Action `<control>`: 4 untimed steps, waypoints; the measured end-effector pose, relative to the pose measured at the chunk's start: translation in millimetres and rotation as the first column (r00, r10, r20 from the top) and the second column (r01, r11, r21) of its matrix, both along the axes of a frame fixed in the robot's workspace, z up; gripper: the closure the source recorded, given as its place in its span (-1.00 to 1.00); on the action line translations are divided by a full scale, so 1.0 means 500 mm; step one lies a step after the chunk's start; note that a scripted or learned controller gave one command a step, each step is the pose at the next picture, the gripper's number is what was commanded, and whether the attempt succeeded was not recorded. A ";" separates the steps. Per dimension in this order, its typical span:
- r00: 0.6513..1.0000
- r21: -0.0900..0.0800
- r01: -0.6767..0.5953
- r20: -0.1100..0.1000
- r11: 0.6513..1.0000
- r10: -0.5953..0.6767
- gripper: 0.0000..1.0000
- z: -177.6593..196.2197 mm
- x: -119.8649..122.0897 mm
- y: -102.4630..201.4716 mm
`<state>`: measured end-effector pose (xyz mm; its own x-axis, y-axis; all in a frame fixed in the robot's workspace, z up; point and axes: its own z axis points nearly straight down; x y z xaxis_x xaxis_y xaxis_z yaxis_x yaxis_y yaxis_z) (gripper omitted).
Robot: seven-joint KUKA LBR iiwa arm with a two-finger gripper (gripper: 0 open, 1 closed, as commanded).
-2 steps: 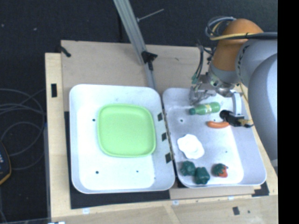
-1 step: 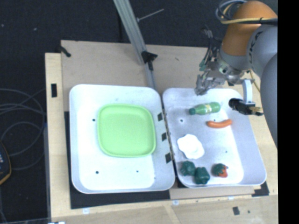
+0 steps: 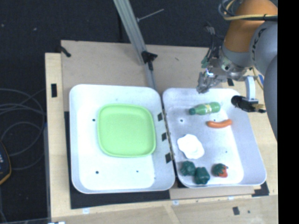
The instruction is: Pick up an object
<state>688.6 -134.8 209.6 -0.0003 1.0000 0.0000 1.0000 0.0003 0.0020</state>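
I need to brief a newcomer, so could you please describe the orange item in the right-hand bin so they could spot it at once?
Start at the right bin, the one without the green plate. Just below the green bottle lies a small carrot. It is the only thin, orange, stick-shaped thing there.

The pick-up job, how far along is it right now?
Nothing looks picked yet: the green bottle, orange carrot and white object all lie in the right bin. In hand: the end effector hangs over the bin's far edge, just beyond the bottle. Left: descend, grasp, lift.
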 end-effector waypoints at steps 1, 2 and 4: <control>1.000 0.000 -0.001 -0.002 1.000 0.001 1.00 -0.002 -0.059 0.065; 1.000 0.001 -0.002 0.000 1.000 0.002 1.00 0.027 -0.104 0.142; 1.000 0.001 -0.002 -0.002 1.000 0.002 1.00 0.056 -0.230 0.290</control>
